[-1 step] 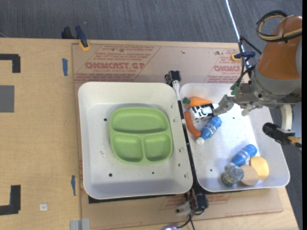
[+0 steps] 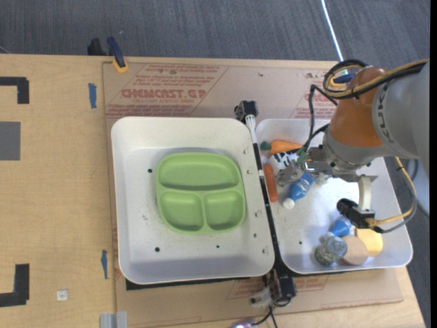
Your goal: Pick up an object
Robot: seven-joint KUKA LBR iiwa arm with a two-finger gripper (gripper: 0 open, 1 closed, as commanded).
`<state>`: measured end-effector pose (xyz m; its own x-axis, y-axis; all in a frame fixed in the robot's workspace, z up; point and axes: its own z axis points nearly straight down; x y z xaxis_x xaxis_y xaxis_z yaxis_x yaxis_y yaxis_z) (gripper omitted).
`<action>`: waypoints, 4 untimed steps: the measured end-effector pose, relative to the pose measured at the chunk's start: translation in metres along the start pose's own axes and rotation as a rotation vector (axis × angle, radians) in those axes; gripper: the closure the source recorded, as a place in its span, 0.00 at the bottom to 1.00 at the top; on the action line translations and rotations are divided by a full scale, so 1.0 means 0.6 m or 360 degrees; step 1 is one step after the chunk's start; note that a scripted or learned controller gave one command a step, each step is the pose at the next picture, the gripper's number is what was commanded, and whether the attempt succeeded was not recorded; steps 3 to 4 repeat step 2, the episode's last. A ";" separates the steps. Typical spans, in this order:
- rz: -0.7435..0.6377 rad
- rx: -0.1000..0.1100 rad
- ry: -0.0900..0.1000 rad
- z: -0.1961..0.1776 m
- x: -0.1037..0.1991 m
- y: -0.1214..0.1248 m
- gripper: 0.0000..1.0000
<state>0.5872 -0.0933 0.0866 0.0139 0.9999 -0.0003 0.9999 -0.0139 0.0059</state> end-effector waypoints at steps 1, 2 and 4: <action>0.0004 0.0000 -0.0006 -0.018 -0.004 0.000 1.00; -0.0175 0.0008 0.0002 -0.164 0.067 -0.063 1.00; -0.0175 0.0008 0.0002 -0.164 0.067 -0.063 1.00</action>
